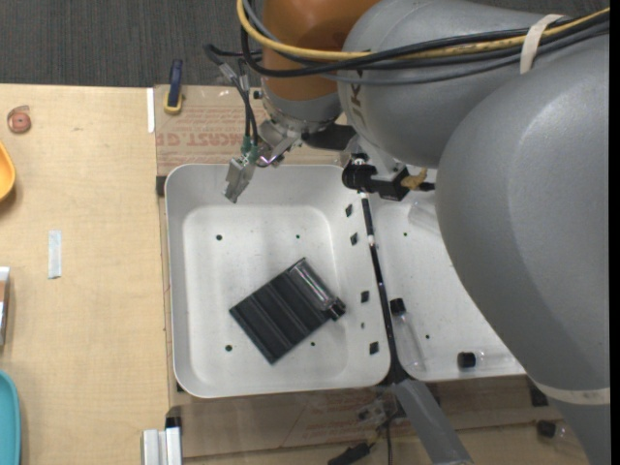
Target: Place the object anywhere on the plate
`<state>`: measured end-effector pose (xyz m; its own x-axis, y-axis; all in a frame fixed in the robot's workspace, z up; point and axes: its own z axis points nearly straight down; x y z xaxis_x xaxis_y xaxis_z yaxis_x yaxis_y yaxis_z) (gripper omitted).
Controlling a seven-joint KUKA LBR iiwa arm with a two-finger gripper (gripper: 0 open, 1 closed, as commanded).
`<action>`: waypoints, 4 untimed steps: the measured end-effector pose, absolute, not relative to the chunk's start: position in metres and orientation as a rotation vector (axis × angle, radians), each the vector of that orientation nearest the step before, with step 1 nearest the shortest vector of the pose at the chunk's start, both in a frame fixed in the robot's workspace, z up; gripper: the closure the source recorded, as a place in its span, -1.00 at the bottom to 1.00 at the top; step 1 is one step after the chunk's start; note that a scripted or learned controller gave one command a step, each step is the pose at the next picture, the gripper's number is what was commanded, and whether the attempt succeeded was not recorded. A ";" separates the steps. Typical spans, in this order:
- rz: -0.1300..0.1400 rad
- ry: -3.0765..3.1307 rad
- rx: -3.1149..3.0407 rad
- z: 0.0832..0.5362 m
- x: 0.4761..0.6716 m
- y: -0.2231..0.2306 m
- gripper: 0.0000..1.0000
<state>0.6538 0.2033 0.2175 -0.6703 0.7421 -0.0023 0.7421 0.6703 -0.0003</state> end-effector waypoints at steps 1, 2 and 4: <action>-0.004 2.869 1.271 0.226 0.654 0.203 1.00; 0.001 3.107 0.446 0.227 0.610 0.168 1.00; 0.002 3.108 -0.423 0.403 0.584 0.138 1.00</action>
